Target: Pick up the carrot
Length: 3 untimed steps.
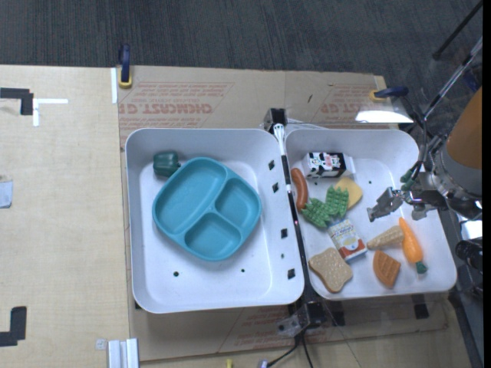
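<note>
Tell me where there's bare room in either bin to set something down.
Left bin: bare floor along the front wall, below the blue plate, and down its right side. Right bin: a small bare patch at the back right, behind the gripper. The rest is crowded: carrot, bread, juice box.

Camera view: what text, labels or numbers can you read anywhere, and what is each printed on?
Red print on the cardboard sheet behind the bins: upside down, too blurred to read.
Small carton in the right bin: printed label, too small to read.
Black-and-white carton: cow-style pattern, no legible words.
</note>
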### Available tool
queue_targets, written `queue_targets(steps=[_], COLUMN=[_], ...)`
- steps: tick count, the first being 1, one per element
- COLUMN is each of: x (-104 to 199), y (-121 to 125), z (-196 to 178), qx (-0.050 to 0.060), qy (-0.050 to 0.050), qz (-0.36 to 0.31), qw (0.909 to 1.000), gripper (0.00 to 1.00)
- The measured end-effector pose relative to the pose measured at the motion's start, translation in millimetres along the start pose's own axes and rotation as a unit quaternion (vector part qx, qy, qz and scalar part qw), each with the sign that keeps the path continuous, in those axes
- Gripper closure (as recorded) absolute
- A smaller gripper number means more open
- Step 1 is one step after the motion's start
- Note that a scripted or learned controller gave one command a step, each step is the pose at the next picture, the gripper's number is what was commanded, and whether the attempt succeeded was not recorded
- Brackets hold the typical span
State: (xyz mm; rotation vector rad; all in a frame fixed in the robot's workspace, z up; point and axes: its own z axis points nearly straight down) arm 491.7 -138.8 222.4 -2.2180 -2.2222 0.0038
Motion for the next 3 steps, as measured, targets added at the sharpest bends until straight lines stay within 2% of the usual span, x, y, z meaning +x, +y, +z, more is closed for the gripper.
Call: queue_targets(steps=[1,2,3], x=[-54,-72,-74], y=[-12,-9,-8], z=[55,127,118], qx=[-0.001,-0.002,-0.004], qy=[0.000,0.008,0.004], qz=[0.041,0.083,0.085], qw=[0.9992,0.9965,0.9963], gripper=[0.00,0.00,1.00])
